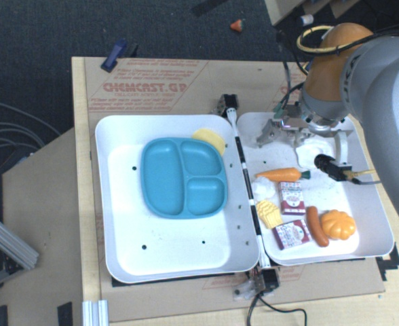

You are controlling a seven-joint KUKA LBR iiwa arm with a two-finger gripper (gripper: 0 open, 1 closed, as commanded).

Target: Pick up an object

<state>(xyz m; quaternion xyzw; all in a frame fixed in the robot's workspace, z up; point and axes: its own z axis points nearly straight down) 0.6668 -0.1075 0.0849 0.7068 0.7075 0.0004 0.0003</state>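
Observation:
My gripper (pixel 285 129) hangs over the far end of the right bin (pixel 370 246), below the arm's orange band. Nothing shows in its grasp. Just in front of it lies an orange carrot (pixel 279 175), pointing left. Nearer the front are two small red-and-white cartons (pixel 292 197) (pixel 292 234), a yellow piece shaped like fries (pixel 269 214), a brown sausage (pixel 315 225) and an orange pumpkin-like toy (pixel 338 225). In the left bin (pixel 118 236) rests a blue divided plate (pixel 183 177), with a yellow object (pixel 210 139) at its far right corner.
The two bins meet along a raised rim (pixel 245 182) with black clips at both ends. They stand on a brown cardboard sheet (pixel 145 83). A blue item (pixel 114 56) lies off the sheet's far left corner.

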